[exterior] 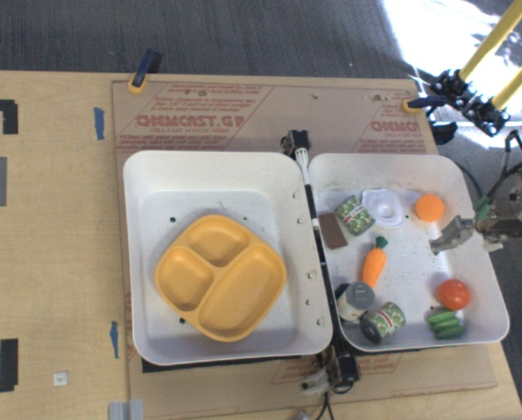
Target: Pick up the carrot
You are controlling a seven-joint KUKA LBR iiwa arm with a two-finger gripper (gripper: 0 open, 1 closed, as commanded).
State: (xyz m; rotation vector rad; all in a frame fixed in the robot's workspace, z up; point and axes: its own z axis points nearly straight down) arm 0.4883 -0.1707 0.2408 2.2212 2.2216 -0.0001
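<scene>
Two shallow white bins sit side by side on the bench point(51, 234). The left bin point(147, 182) carries a yellow divided plate point(220, 276). The right bin point(484, 309) holds the loose items.

The carrot point(375, 263) lies near the middle of the right bin, orange body pointing down and slightly left, green top up. It rests flat on the bin floor, apart from its neighbours. Above it are a green-labelled can point(355, 214) and a small white cup point(384, 206); a brown block point(332, 230) sits to its upper left. Below it lie a grey-lidded can point(358, 297) and another green-labelled can point(384, 319).

The tool point(451, 234) enters from the right edge of the bin, level with the carrot's top but well to its right, with bare bin floor between them. Whether its fingers are spread or closed cannot be told; nothing is seen held.

An orange ball point(430, 207) lies just above the tool, and a red tomato point(453, 294) and a green vegetable point(446, 324) lie below it.
</scene>
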